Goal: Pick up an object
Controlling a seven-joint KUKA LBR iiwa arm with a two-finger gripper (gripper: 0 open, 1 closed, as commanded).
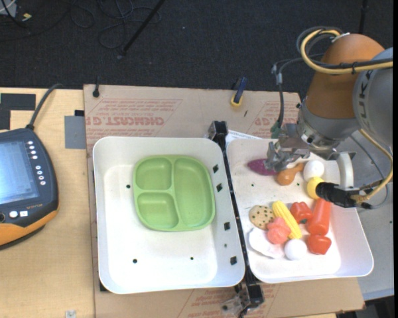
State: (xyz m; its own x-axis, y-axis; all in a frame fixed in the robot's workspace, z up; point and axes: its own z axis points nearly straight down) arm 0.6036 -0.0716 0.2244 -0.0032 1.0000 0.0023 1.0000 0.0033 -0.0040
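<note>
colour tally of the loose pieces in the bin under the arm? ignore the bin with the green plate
White: 3 (upper ball, lower ball, flat piece)
Red to orange-red: 3 (pepper-like piece, long piece, lower chunk)
Brown/tan: 2 (cookie, tan piece)
Yellow: 1 (corn)
Pink: 1 (pink lump)
Purple: 1 (purple piece)
Total: 11

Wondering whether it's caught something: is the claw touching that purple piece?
Cannot tell. In the camera view the gripper overlaps the purple piece at its right end, hiding any contact.
</note>
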